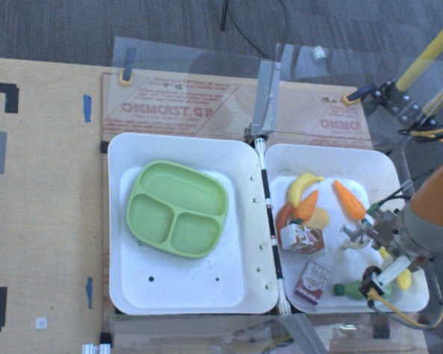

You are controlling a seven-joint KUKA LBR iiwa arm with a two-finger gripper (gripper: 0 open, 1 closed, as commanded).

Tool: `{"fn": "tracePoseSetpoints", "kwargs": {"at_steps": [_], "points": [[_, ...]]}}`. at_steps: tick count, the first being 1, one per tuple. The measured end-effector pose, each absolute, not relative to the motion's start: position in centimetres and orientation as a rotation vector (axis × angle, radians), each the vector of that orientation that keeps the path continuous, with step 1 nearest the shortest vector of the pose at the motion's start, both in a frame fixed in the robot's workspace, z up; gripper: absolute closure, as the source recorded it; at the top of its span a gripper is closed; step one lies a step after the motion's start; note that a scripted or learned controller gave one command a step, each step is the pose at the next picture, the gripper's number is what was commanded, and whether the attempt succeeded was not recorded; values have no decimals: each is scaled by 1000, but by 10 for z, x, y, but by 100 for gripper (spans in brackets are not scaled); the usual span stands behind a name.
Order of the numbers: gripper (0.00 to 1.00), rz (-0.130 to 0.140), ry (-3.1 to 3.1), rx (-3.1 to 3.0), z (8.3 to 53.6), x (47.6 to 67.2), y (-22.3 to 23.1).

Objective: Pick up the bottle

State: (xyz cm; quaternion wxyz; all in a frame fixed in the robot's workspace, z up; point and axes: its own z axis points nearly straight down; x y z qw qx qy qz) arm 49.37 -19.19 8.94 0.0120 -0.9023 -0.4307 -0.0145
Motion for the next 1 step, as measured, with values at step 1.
{"fn": "tracePoseSetpoints", "kwargs": {"at_steps": [1], "points": [[0,-33,-754,-3021,89,492,-197]]}}
